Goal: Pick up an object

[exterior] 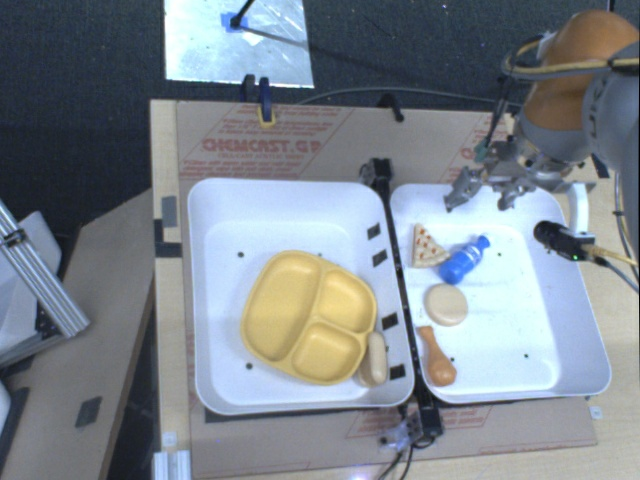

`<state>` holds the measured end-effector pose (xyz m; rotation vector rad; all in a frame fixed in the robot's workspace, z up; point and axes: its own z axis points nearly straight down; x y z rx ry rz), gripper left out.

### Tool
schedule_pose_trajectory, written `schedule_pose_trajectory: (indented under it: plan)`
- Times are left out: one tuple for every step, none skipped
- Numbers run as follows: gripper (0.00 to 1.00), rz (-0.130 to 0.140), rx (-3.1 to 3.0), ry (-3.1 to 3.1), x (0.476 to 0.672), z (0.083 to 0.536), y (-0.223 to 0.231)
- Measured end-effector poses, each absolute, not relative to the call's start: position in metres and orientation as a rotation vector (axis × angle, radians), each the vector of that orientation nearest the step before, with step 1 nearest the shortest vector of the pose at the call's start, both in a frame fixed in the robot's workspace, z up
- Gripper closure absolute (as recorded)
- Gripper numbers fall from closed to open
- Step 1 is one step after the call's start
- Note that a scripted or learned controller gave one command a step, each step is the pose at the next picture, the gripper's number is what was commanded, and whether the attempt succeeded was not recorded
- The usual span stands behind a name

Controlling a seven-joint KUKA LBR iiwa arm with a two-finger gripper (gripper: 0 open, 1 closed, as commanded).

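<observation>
We see the two-finger grey gripper [484, 194] spread open and holding nothing, above the right white bin's [575, 313] far edge. Nearer in that bin lies the small blue plastic bottle [464, 260], beside a pizza-slice toy [426, 247].

Bench [120, 268]: pale wood top w/ a printed brown board [300, 138] laid flat on it. On the board, 2 shallow white bins side by side, touching at the middle: left bin [215, 218], right bin [580, 338]. A clamp [264, 98] sits at the board's far edge.
</observation>
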<state>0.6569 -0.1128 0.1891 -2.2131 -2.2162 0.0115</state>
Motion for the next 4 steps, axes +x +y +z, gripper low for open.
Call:
schedule_pose_trajectory:
  plan:
    - [0.00, -0.001, -2.218, -2.226, 0.660, 0.198, -0.113]
    - [0.00, 0.000, -2.220, -2.225, 0.662, 0.156, -0.116]
    - [0.00, 0.000, -2.221, -2.224, 0.661, 0.114, -0.120]
    - [0.00, -0.003, -2.221, -2.228, 0.662, 0.086, -0.120]
